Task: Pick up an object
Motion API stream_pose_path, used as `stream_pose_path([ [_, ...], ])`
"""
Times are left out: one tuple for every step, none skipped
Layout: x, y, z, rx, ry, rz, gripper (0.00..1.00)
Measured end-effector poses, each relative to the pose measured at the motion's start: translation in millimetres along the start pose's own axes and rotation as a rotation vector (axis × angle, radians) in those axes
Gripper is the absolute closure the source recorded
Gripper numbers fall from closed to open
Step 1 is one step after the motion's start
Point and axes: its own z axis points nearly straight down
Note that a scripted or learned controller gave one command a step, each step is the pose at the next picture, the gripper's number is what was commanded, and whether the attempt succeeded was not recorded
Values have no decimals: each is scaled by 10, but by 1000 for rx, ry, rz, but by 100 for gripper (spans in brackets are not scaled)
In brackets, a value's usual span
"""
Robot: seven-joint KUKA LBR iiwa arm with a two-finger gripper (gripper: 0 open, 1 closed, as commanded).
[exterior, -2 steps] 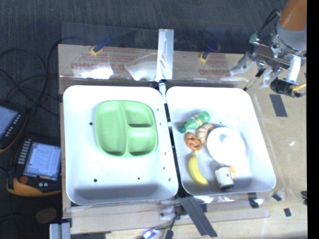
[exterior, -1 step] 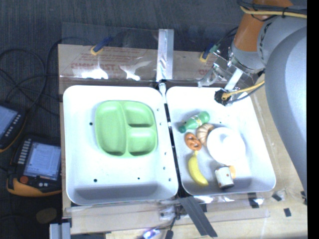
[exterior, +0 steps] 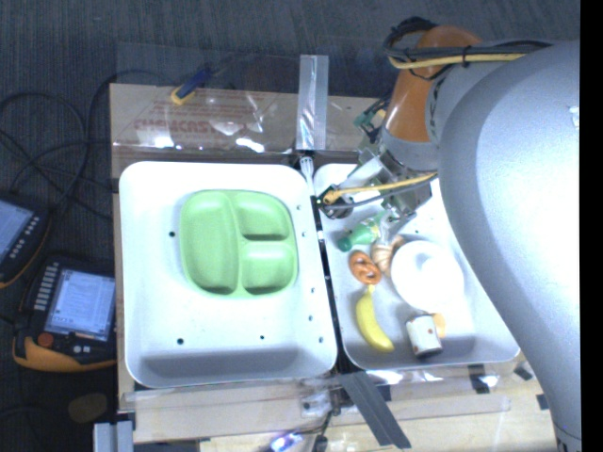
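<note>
The right bin [exterior: 476,345] holds several small things: a yellow banana [exterior: 370,323] near the front, an orange pretzel-like piece [exterior: 366,266], a green piece [exterior: 359,237], a white round dish [exterior: 426,273] and a small grey-and-tan cylinder [exterior: 424,335]. My gripper [exterior: 384,217] hangs low over the far left part of this bin, just above the green piece and the orange piece. A yellow cable crosses in front of it. The big grey arm hides the bin's right side.
The left bin [exterior: 151,347] bears a green divided plate [exterior: 236,241]. A ridge between the two bins runs close to the gripper's left. A clear plastic sheet [exterior: 217,121] lies behind the bins. Handheld screens [exterior: 71,304] sit off the bench at the left.
</note>
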Motion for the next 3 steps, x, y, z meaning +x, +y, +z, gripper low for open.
stream_pose_path([
  [-720,-441,-613,-2,0,-135,0],
  [-1061,-638,-36,-1,0,-393,0],
  [-1006,-99,4,-2,0,-143,0],
])
